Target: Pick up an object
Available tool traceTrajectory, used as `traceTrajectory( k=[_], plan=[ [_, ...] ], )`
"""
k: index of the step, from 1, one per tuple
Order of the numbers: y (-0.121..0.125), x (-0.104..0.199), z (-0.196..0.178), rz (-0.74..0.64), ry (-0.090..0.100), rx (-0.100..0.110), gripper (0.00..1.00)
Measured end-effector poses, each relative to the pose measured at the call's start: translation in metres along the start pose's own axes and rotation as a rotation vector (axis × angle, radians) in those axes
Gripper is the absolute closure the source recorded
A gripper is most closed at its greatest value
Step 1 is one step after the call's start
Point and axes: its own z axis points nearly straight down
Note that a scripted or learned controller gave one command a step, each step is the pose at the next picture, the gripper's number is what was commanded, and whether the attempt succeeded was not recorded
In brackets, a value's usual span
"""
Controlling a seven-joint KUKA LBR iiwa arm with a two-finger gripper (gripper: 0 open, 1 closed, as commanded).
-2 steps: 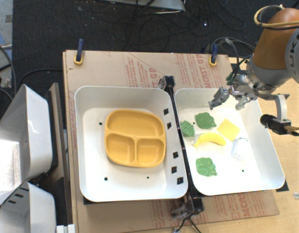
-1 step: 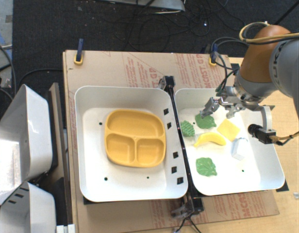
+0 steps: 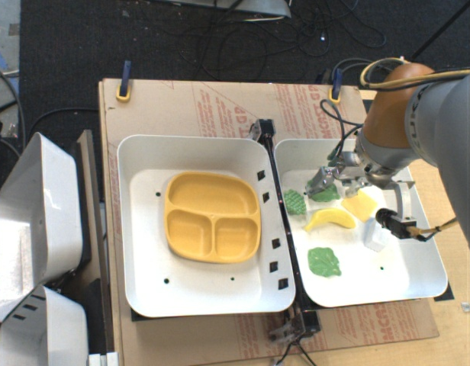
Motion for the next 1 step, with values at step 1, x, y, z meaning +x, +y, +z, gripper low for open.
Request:
traceTrajectory(
  k=[1],
  plan=[
    [0.0001,0.0003,0.0051,0.000,-0.001,-0.005,0.00]
  ],
)
